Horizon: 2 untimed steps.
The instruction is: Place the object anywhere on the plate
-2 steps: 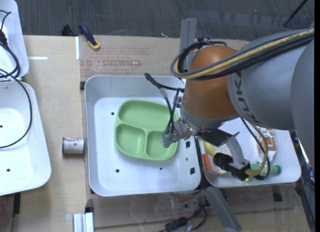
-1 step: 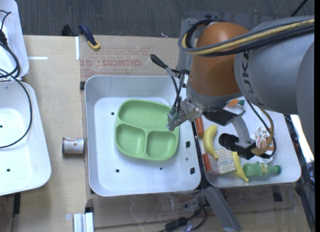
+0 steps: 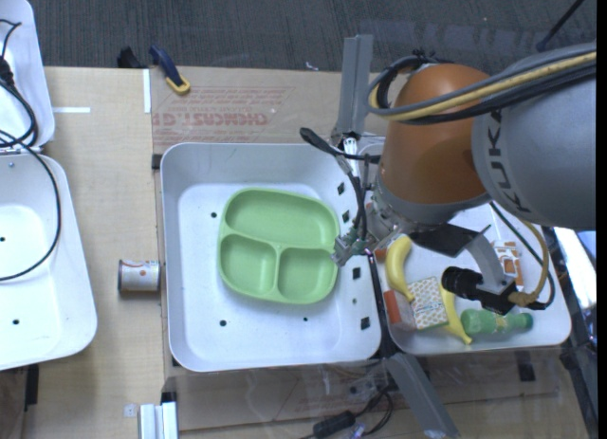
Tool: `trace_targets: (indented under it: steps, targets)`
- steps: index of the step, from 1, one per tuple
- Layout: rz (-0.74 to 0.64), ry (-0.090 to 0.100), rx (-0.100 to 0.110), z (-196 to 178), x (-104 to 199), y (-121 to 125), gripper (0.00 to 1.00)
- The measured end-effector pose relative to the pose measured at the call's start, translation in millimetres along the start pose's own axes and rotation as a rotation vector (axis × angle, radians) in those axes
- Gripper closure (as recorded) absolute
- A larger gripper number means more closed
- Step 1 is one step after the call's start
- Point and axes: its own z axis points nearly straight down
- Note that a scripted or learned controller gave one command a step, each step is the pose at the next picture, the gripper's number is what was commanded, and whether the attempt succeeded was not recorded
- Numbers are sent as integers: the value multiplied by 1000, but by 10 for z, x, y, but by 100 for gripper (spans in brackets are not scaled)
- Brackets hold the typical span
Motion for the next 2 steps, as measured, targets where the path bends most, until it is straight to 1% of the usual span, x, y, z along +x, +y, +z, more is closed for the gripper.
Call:
trace_targets:
  steps: [1, 2]
  targets:
    - [49, -1, -1, -79, -168, 28, 100]
    - [57, -2, -2, -1099, -629, -10, 100]
